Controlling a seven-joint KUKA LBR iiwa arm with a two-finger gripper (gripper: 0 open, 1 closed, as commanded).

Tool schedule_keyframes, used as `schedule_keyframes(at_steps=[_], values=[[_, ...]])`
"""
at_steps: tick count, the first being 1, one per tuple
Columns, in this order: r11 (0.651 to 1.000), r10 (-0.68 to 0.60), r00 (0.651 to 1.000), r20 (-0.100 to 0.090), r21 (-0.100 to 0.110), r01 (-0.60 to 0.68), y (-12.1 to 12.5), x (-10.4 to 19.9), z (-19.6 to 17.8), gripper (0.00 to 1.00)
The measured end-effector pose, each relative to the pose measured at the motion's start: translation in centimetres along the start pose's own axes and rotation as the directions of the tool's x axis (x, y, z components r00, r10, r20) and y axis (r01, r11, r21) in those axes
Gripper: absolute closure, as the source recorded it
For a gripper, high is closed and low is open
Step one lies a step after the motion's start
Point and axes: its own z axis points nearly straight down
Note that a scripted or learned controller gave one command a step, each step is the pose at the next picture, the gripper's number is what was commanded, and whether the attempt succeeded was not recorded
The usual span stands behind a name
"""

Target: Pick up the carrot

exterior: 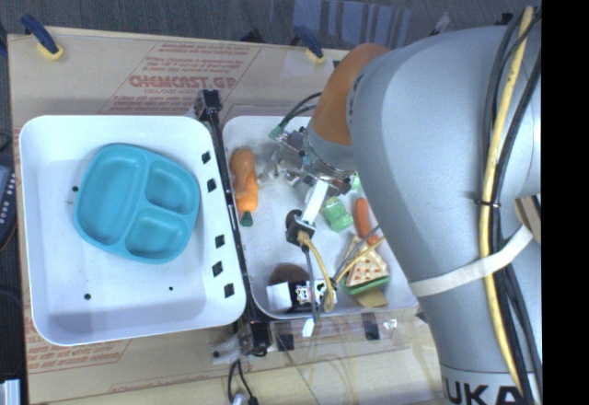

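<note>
On the desk [110,63], in the right bin [271,251], the carrot [244,180] lies along its left wall with our hand [281,157] just beside it, spread or pressed together we cannot tell; we judge the approach is in hand, and next we must centre over the carrot.

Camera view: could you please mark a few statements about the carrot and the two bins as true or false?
1. The carrot lies in the right-hand bin, near the wall shared with the other bin. True.
2. The blue plate sits in the same bin as the carrot. False: it is in the left-hand bin.
3. The blue plate has three compartments. True.
4. The carrot rests on the blue plate. False: it lies on the bin floor, beside the gripper.
</note>
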Motion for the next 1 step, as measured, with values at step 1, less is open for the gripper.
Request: schedule_keyframes(at_steps=[1], values=[[0.904, 0.428, 0.904, 0.004, 0.01, -0.428, -5.01, -3.68, 0.22, 0.0]])
